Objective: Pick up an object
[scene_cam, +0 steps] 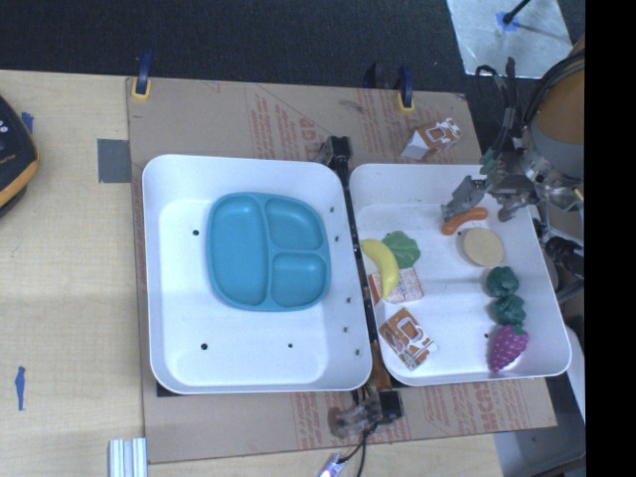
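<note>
camera view showed the hand [465, 207] low over the small orange carrot-shaped toy [464, 223]; whether it gripped, i couldn't tell. it probably needed to straddle the toy squarely before lifting.

The grey KUKA arm with its orange band [563, 107] enters from the right edge of the camera view, its bulky upper part high at that side. From there the wrist slants down and to the left, ending in the grey metal two-finger hand [465, 207]. The hand hangs low, its dark tips pointing down and leftward, set close together at their ends.
</note>
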{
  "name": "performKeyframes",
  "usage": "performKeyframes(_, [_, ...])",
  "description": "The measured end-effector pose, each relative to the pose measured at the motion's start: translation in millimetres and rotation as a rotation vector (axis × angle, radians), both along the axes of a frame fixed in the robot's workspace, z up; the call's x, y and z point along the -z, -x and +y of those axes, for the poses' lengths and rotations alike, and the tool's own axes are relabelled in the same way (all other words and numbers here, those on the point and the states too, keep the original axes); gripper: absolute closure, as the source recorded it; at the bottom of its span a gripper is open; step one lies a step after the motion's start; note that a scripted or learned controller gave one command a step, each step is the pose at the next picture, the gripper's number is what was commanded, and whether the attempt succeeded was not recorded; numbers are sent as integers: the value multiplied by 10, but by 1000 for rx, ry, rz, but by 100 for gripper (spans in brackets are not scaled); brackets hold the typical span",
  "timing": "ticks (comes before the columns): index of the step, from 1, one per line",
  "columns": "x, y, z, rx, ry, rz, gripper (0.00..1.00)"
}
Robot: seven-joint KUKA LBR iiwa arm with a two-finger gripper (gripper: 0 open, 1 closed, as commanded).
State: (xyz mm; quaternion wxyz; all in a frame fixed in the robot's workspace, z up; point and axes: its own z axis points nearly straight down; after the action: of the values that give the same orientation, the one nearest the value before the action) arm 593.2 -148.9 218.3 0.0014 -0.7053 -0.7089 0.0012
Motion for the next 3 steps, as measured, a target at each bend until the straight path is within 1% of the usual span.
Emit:
performKeyframes(1, [645, -79, -634, 0, 2, 2, 0])
performKeyframes(2, [1273, -479, -628, -1, 1, 1, 0])
performKeyframes(3, [1259, -631, -521, 0, 0, -2, 0])
